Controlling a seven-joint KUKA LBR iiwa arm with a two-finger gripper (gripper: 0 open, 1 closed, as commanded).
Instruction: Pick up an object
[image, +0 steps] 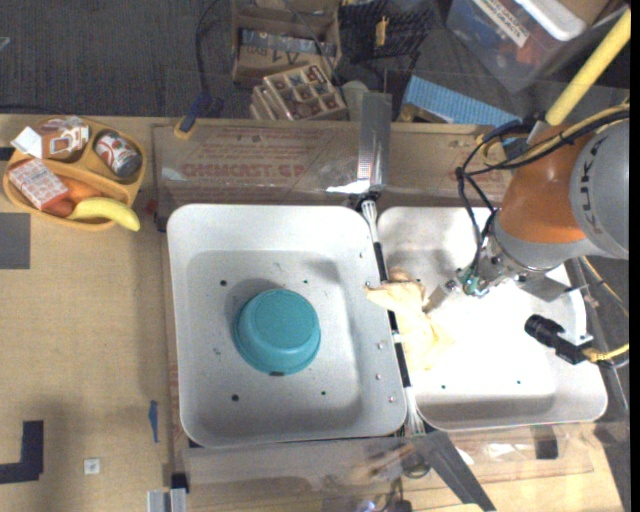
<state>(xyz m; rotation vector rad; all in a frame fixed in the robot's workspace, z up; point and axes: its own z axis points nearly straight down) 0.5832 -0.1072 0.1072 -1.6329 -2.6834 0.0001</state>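
Nearest to the camera I see the front rims of the two white bins, which stand side by side on the wooden counter (80, 330). Inside the left bin (200, 240) there is a teal bowl (279, 331), turned upside down, a little left of the middle of the floor. It stands alone, well apart from the arm.

At the inner wall of the right bin (560, 400), close to the divider between the bins, lies a pale yellowish soft thing (412, 310). It looks like a piece of cloth or a toy, but it is blurred and I cannot tell exactly what it is. One part of it touches the divider.

My arm (560, 200) comes in from the right, grey with an orange band, and it hangs over the back part of the right bin. The claw (472, 283) is low, just beside the pale thing, to its right. I cannot tell if the claw is apart from it or touching it, and I also cannot tell the state of the claw, because it is too small and dark here.

A black cylindrical part (547, 332) shows over the right side of the same bin.

On the far left of the counter is a yellow tray (30, 195) with toy food, among it a banana (106, 211).
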